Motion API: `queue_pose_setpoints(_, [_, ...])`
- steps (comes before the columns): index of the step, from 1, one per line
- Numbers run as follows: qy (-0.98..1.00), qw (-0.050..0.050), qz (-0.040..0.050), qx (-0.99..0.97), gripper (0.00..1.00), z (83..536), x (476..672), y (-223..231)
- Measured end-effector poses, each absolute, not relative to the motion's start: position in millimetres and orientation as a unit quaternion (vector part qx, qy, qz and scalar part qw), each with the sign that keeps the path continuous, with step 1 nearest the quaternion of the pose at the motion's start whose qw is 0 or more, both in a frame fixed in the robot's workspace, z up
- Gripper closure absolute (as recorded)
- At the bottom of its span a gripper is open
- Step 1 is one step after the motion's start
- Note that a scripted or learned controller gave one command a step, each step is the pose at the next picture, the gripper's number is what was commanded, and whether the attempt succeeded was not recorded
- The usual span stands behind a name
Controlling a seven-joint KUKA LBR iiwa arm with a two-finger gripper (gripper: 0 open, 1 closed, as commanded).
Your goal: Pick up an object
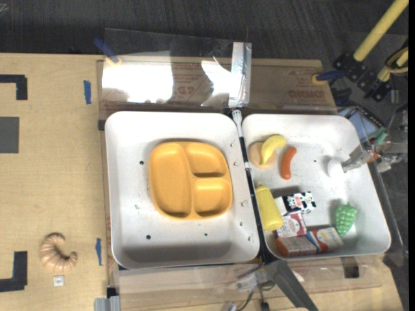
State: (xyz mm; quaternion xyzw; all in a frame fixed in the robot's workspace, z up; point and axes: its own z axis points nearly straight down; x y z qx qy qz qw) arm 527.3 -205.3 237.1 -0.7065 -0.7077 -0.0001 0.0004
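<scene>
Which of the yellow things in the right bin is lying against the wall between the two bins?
The yellow bottle, lying lengthwise along the divider. The banana is the other yellow one there; it sits farther back, curved, beside the orange sausage.

Yellow tray [190, 179], orange sausage [287, 162], green grapes [345, 218], black-and-white carton [299, 202].

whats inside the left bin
The left bin holds one yellow divided tray, lying flat near its middle, compartments facing up with nothing in them. Whatever lies beneath the tray is covered, so that cannot be seen.
</scene>
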Motion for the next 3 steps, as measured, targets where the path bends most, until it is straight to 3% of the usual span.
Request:
queue_pose_setpoints(1, [-0.756,-0.004,-0.0017,-0.655,0.0,317,491.9,-197])
queue_pose_setpoints(2, [-0.709,0.003,0.0014,-0.705,0.0,153,482.1,-222])
queue_pose_setpoints(3, [-0.651,-0.01,-0.0026,-0.759,0.0,111,485.4,-153])
